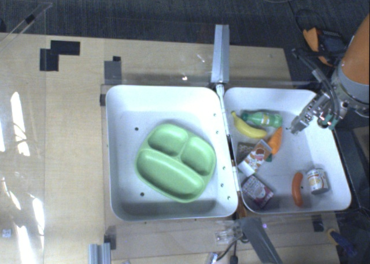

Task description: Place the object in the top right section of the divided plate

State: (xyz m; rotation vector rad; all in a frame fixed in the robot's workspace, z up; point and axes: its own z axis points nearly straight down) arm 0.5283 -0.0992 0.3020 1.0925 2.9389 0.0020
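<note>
Wooden bench [58, 141] under a slanted overhead view, dark carpet along the top of the frame, two white bins side by side at centre. Gripper [302, 123] sits in the upper right part of the right bin [341, 167], above bare bin floor, tilted down toward lower left; cannot tell whether the jaws are open or closed, and nothing is visible between them. Grey arm with orange band [357, 55] comes in from the right edge.

Left of the gripper, well apart: green bottle [263, 119] lying flat, banana [248, 128] touching just below it, carrot [275, 140] slanted beside both. Lower centre of that bin: a small carton [255, 156] and a dark packet [256, 190]. Lower right: an orange sausage-like item [297, 188] just beside a small tin can [316, 179].

Left bin [121, 112] holds the green divided plate [176, 160], tilted diagonally, three sections, none with anything in it.
</note>
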